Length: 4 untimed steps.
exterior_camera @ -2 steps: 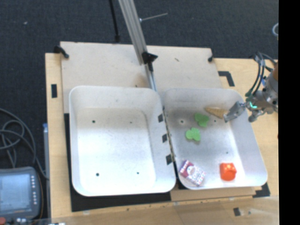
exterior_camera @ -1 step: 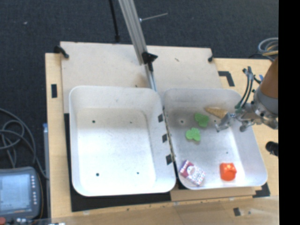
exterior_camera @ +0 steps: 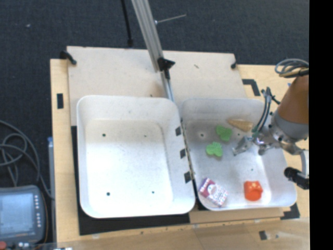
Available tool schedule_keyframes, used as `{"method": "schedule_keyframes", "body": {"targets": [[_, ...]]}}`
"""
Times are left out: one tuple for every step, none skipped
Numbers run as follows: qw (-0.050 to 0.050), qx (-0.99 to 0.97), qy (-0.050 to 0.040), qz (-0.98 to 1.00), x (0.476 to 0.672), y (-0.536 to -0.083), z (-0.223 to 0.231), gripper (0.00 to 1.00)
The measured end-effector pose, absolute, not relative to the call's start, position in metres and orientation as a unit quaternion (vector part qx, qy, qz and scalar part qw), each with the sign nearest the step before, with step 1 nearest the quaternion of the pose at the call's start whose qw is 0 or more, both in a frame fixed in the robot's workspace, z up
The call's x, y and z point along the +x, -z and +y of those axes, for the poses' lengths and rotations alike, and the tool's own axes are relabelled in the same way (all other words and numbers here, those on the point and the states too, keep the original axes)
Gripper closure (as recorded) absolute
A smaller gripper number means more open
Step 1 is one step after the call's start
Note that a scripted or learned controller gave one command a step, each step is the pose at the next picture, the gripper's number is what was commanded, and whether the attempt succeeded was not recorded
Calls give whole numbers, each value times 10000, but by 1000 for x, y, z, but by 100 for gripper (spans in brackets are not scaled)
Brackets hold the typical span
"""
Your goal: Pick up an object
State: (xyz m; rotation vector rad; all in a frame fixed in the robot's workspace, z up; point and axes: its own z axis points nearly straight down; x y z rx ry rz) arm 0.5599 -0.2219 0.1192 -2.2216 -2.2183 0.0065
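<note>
Hovering low over the right bin (exterior_camera: 270,194), the gripper (exterior_camera: 243,146) is reaching in from the right with its fingers looking slightly parted and nothing between them — though they are small and a little blurred, so that is a judgement. Nearest its tips are lying two green pieces (exterior_camera: 214,150) and (exterior_camera: 224,133), flat and probably light and soft-edged, best pinched across their narrow width. A tan wedge (exterior_camera: 240,124) is resting just behind the gripper near the bin's far wall. Toward the near rim are sitting a red block (exterior_camera: 253,190) — likely rigid and easy to clamp on opposite sides — and a patterned packet (exterior_camera: 214,192), likely thin and slippery. The left bin (exterior_camera: 88,113) is sitting alongside.
</note>
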Motion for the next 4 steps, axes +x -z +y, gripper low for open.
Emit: {"method": "schedule_keyframes", "body": {"targets": [[-3,-7084,-12,-7058,560,-100,-223,0],[-28,-7099,8,-7043,561,-113,-224,100],[-29,-7060,15,-7082,564,-159,-218,100],[-36,-7060,16,-7082,556,-213,-219,100]]}}
